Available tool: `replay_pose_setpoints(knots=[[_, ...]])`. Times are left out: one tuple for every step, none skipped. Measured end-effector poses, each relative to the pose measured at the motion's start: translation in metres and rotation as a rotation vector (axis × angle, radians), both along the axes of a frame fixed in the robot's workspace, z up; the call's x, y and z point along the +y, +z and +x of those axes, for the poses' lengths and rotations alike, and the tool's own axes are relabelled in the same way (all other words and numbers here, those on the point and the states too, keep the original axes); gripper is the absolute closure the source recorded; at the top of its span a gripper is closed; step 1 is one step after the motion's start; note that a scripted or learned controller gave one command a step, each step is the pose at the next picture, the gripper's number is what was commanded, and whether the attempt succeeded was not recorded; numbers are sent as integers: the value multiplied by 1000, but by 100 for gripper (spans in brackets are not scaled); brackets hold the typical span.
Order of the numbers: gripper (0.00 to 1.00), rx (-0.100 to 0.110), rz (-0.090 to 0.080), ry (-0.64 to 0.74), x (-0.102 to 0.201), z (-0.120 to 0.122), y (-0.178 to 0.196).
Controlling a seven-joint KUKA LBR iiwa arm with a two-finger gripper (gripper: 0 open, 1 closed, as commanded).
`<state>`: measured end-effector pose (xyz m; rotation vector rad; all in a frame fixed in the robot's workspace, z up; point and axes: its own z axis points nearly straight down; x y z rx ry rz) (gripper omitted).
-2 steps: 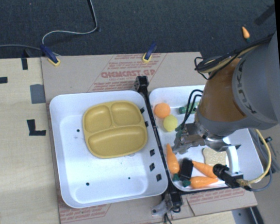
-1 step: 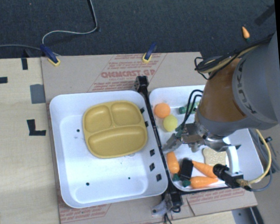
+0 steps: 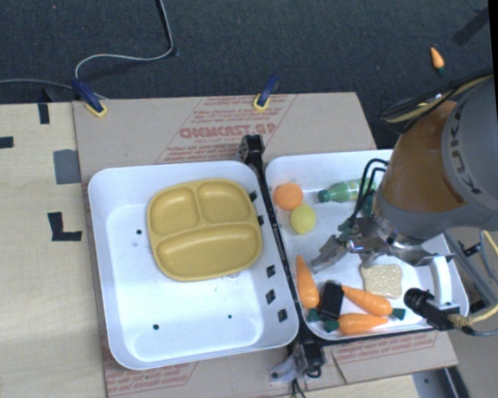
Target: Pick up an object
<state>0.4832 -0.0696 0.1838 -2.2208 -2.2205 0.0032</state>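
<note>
Filling the left bin's (image 3: pixel 121 274) upper half is a yellow divided tray (image 3: pixel 205 226), with bare floor below. In the crowded right bin (image 3: pixel 315 164) the gripper (image 3: pixel 338 245), jaws spread and holding nothing, hangs between a lemon (image 3: pixel 303 220) and three carrots (image 3: pixel 307 284) near the front rim.

My big grey and orange arm (image 3: pixel 438 177) runs off the right side of the picture, and it covers the back right part of the right bin (image 3: pixel 315 164). The green bottle (image 3: pixel 342 192) pokes out from under my arm, so I can see just part of it. My gripper (image 3: pixel 340 248) is dark and small here, and I cannot tell how its tips sit, or what the little black thing (image 3: pixel 331 301) by the carrots (image 3: pixel 363 309) is.
</note>
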Motion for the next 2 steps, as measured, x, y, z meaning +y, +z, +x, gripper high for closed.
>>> replay_pose_setpoints(knots=[[0, -9, -2, 2, -24, 74, -97], [0, -8, -2, 1, -26, 39, -97]])
